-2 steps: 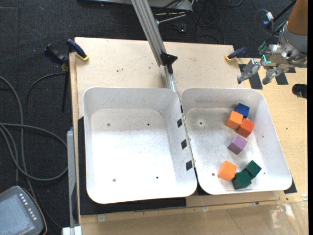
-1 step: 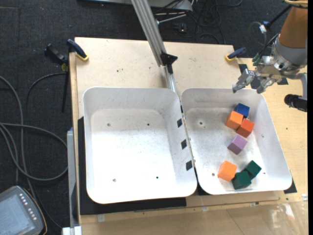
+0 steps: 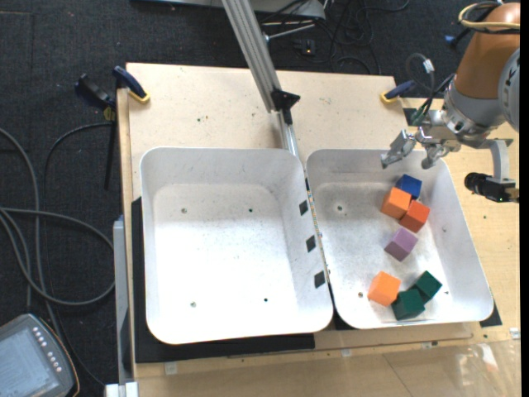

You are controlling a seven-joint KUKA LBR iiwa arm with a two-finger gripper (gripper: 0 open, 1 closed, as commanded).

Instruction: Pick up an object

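— Hovering over the right bin's [image 3: 463, 222] far rim, the claw [image 3: 416, 150] hangs spread and unladen.
— And the blocks?
— Blue block [image 3: 409, 186] just below it; orange, purple and green ones lie nearer.

This is a robotics lab or test cell. A plywood bench [image 3: 223, 110] stands on dark carpet, held by blue clamps [image 3: 128, 83], with loose cables [image 3: 33, 222] trailing across the floor, a metal camera pole [image 3: 252, 44] rising overhead and a teach pendant [image 3: 29, 362] lying in the corner.
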